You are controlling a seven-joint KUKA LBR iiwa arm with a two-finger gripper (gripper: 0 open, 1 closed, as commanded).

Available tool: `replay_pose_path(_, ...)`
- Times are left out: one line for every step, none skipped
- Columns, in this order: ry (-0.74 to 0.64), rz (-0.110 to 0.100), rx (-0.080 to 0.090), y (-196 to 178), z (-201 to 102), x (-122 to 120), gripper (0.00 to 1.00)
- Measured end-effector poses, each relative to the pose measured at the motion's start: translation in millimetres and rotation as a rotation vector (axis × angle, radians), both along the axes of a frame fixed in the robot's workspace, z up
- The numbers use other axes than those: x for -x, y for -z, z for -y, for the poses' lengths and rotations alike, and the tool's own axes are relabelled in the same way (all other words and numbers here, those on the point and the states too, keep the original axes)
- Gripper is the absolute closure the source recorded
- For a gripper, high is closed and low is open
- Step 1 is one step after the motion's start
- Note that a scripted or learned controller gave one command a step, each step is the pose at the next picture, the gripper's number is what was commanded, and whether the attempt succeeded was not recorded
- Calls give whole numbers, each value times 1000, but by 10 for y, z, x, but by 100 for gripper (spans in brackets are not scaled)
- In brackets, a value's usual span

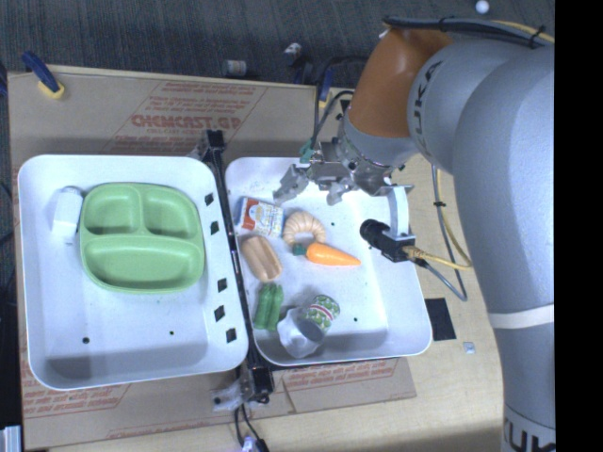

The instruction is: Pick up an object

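Glossy white plastic bins (38, 347), matt green plastic tray (141, 238), brown cardboard (188, 111) underlay.

Even bright light, soft shadows, slightly blurry

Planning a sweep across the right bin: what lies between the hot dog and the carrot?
In the camera view, the croissant sits between the hot dog and the carrot, slightly above their line.

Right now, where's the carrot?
The carrot lies in the right bin, near its middle, just below and right of the croissant and right of the hot dog. The tool is above it, toward the bin's far edge.
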State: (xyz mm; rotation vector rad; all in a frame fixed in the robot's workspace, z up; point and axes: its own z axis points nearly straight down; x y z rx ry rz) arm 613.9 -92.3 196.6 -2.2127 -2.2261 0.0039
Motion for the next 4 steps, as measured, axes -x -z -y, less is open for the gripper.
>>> replay_pose_path(-4,-1,0,-102,-6,-4,100)
replay_pose_path(-6,-2,-1,-204,-10,-7,100)
replay_pose_path(-9,-3,-1,-306,-15,-11,100)
replay_pose_path(-11,-3,-2,-408,-20,-15,100)
